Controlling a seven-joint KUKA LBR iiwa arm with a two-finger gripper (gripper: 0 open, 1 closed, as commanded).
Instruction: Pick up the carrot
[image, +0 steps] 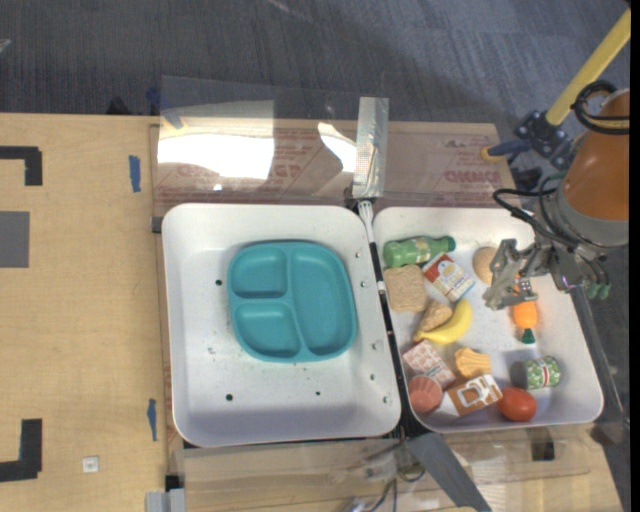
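Orange and short, the carrot (526, 316) lies in the right bin (585, 400), near its right wall, with its green tip (528, 336) pointing toward the can (541, 373). Directly above it hangs the claw (510, 275), its metal fingers (498, 278) close over the carrot's upper end; whether they are spread or closed I cannot tell. Left of the carrot lie a banana (455, 322), a green bottle (418, 249) and a slice of bread (405, 288). A teal divided plate (292, 300) sits in the left bin (190, 330).
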